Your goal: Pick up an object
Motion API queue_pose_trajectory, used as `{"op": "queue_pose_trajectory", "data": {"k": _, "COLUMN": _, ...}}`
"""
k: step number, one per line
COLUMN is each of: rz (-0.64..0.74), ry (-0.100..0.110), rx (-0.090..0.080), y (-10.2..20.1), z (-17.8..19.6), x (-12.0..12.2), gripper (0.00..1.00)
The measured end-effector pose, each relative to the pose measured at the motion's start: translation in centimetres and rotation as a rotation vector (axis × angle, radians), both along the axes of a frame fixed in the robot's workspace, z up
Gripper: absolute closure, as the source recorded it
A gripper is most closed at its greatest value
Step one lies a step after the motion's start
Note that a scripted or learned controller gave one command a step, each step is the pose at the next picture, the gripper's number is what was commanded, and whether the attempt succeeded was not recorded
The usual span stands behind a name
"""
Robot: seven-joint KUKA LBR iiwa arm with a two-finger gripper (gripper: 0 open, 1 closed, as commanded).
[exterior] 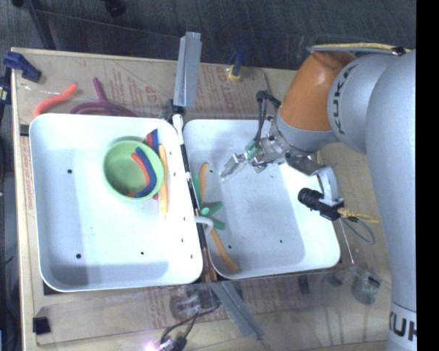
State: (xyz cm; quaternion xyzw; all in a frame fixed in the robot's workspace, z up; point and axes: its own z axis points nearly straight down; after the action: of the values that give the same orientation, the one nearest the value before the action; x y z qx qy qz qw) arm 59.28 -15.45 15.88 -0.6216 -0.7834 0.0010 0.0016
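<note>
Green bowl point(134, 170) in left bin point(80, 225); gripper point(234, 165) over right bin point(278, 225), grip state unclear

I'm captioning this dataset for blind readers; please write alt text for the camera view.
A grey and orange arm's gripper hovers over the right bin, near orange and green objects at its left wall. The left bin holds a green bowl.

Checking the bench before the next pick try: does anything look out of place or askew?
Yes. Red and purple strips lie on the bench behind the left bin, outside both bins. In the right bin, the orange sticks crowd against its left wall.
</note>
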Motion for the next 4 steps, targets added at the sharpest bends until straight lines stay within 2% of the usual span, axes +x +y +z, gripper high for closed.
{"op": "queue_pose_trajectory", "data": {"k": 1, "rz": 0.032, "ry": -0.007, "rx": -0.004, "y": 1.9, "z": -6.5, "x": -2.3, "gripper": 0.0}}
{"op": "queue_pose_trajectory", "data": {"k": 2, "rz": 0.229, "ry": -0.009, "rx": -0.016, "y": 4.6, "z": -4.8, "x": 3.6, "gripper": 0.0}}
{"op": "queue_pose_trajectory", "data": {"k": 3, "rz": 0.033, "ry": -0.004, "rx": -0.001, "y": 0.3, "z": 3.4, "x": 1.7, "gripper": 0.0}}
{"op": "queue_pose_trajectory", "data": {"k": 4, "rz": 0.113, "ry": -0.001, "rx": -0.002, "y": 3.9, "z": -4.9, "x": -3.5, "gripper": 0.0}}
